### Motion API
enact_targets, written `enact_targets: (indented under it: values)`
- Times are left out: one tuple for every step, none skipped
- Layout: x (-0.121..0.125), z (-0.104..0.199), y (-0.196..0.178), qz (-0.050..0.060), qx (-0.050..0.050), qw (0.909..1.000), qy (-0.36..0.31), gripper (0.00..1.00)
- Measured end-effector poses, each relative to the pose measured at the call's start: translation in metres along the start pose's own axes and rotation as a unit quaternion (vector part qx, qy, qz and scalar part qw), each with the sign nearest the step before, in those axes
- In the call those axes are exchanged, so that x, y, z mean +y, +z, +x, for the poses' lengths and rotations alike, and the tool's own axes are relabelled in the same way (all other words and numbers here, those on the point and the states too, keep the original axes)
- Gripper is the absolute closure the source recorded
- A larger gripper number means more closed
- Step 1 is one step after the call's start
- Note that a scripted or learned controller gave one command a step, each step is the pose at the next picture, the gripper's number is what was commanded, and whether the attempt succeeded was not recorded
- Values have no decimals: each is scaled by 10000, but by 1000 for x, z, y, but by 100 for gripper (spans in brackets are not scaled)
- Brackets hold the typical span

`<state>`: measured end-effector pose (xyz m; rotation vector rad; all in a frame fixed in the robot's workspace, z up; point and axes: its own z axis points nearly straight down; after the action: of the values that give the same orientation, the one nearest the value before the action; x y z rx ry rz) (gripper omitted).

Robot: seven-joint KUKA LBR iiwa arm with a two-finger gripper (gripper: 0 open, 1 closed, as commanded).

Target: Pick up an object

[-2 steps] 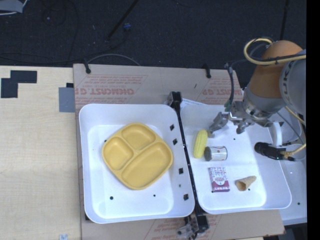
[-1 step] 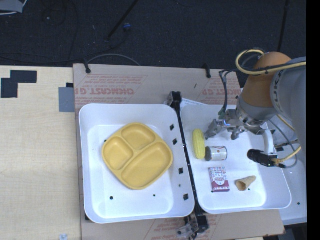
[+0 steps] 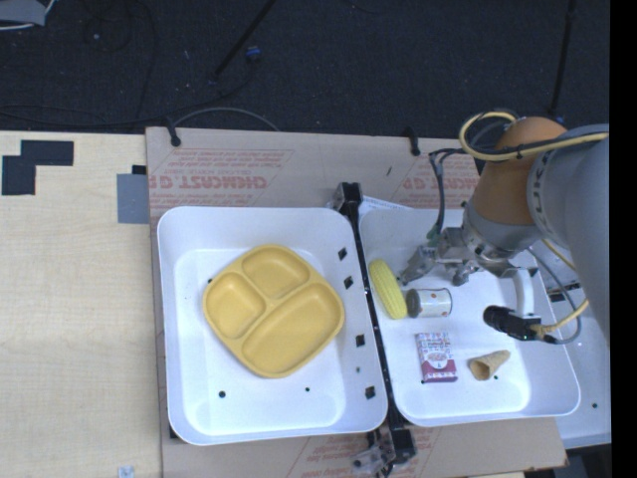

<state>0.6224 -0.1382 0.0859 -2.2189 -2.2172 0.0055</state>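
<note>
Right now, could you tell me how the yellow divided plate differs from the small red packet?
The yellow divided plate lies in the left bin; the small red packet lies in the right bin, where the arm reaches in. The plate is far larger, covering much of its bin's floor, while the packet is small. The plate is plain yellow with three compartments; the packet is a red and white rectangle. Both lie flat.

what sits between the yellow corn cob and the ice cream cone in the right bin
In the camera view, a small red-and-white packet lies between the corn cob and the cone, with a small cylindrical can just above that line.
</note>
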Motion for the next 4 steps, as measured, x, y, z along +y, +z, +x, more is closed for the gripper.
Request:
enact_targets:
  values:
    - [0,0,-11,-3,0,10000,7,100]
    - [-1,8,-70,-35,-4,10000,-11,100]
    - [-9,3,-128,-39,-7,10000,8,100]
    - [-9,2,-154,-35,-6,10000,-6,100]
